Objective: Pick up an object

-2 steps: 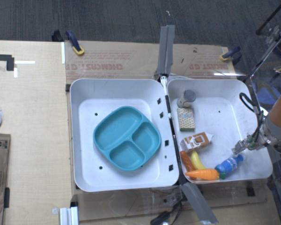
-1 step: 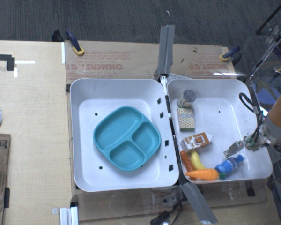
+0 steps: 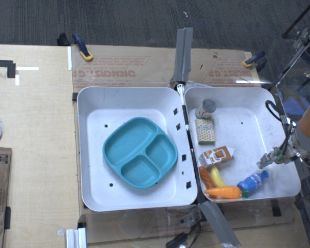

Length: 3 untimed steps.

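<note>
Inspector A: Contents of the right bin point(image 3: 248, 112)?

Inspector B: Six items are counted: one blue bottle point(image 3: 252, 182) near the front wall, one carrot point(image 3: 223, 192) just left of it, one banana point(image 3: 216, 176), one small carton point(image 3: 216, 156), one speckled sponge point(image 3: 205, 130) and one grey cup point(image 3: 207, 107) toward the rear.

Inspector A: The gripper point(image 3: 267, 159)?

Inspector B: It is seen above the bin's right side, near the bottle. Whether it is released or clenched cannot be told; nothing is seen grasped.

Inspector A: The left bin point(image 3: 88, 138)?

Inspector B: One teal divided plate point(image 3: 139, 152), three compartments.
</note>
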Available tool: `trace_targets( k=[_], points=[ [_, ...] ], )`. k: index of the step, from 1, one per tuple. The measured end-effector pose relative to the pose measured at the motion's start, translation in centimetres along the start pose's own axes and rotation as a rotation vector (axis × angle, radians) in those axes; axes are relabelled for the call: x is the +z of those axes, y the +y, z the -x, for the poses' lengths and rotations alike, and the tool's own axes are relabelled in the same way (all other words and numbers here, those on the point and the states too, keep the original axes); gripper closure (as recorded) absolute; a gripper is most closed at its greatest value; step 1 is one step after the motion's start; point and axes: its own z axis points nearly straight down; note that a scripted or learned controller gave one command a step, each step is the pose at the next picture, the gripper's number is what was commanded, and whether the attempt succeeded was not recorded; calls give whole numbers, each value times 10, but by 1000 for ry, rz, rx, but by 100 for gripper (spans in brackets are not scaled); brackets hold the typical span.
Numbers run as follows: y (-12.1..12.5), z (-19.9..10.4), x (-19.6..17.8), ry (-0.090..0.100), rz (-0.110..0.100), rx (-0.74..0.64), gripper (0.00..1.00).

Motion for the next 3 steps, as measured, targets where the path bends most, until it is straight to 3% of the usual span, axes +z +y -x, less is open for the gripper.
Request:
trace_targets(
  k=[1,2,3],
  points=[
    [0,0,0,0,0,-1,0],
    [5,-25,18,-1,-3,-156,0],
    [6,-24,8,-3,0,-152,100]
  ],
)
